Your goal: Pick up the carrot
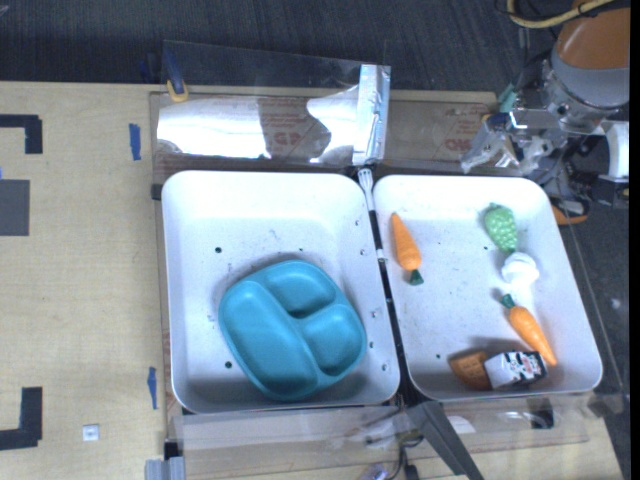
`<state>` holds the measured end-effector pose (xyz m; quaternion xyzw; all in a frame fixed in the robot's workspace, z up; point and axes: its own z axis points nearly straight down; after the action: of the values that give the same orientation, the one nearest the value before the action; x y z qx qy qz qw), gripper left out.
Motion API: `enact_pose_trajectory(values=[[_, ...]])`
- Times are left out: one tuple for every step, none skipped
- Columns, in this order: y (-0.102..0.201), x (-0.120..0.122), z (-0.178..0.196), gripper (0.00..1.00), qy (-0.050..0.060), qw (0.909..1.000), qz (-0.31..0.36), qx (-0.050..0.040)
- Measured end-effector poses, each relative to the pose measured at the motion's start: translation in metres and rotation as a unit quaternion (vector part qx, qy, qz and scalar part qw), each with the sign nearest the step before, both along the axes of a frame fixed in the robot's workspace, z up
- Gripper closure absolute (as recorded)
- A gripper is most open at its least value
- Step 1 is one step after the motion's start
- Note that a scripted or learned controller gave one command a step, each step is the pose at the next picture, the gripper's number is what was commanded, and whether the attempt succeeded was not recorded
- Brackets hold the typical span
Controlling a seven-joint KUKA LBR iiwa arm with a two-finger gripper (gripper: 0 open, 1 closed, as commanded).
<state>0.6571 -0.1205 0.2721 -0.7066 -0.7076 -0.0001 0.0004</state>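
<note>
Two carrots lie in the right bin [570,268]. One carrot [404,244] rests near the bin's left wall, with its green stem end pointing toward the front. The other carrot [529,331] lies by the right wall, its leafy end touching a small white object [519,267]. My gripper [503,140] hovers beyond the right bin's back edge near its right corner, well apart from both carrots, with nothing seen in it.
A green bumpy toy [502,226] sits at the back right of the right bin, and a small brown-and-white bottle [498,368] lies at its front. A blue divided plate [290,328] fills the front of the left bin [200,218]. Clear plastic sheeting [270,118] stands behind the left bin.
</note>
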Motion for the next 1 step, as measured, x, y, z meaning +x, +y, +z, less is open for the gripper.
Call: enact_pose_trajectory(values=[[0.043, 0.0097, -0.024, 0.0, 0.001, 1.0, -0.003, 0.0003]])
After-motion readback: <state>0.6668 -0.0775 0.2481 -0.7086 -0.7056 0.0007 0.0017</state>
